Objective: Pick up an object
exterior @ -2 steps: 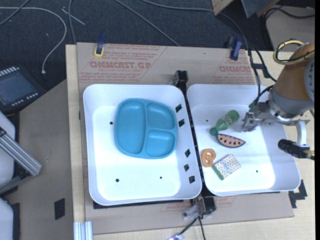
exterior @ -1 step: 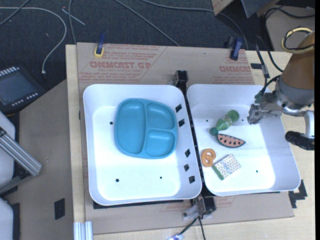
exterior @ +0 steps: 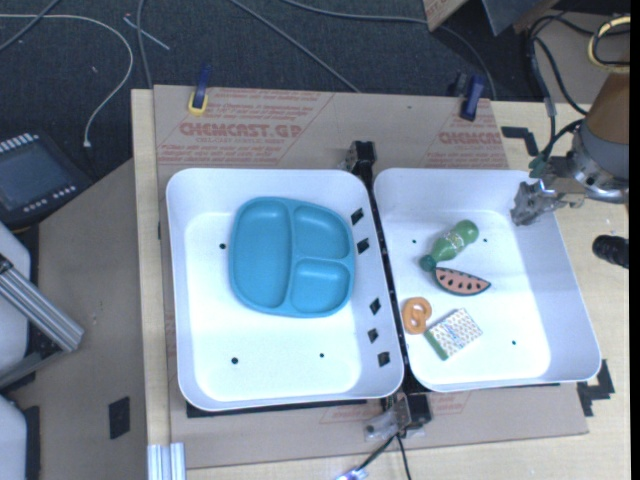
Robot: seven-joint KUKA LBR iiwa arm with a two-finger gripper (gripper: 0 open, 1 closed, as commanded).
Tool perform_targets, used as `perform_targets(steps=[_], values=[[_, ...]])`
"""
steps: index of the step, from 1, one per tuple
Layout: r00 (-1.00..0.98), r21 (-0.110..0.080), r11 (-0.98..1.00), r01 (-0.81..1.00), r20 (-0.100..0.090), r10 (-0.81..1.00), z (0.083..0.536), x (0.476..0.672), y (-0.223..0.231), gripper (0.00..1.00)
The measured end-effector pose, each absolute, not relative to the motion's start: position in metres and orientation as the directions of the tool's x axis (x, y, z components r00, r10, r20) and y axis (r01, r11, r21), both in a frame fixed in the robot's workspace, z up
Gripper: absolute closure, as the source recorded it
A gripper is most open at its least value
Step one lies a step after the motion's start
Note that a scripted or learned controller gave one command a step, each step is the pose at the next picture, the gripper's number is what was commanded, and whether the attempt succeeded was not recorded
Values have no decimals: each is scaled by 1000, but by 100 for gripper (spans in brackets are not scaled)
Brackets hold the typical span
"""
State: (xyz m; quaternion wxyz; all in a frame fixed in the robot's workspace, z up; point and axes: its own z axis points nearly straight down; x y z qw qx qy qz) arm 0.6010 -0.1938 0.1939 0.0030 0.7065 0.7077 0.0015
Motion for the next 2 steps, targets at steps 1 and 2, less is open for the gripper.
perform_targets(steps=[1,2], values=[[-1,4,1,1000,-1,1000,218,602,-194,100],[-6,0,6,1000,3,1000,230,597,-139,100]])
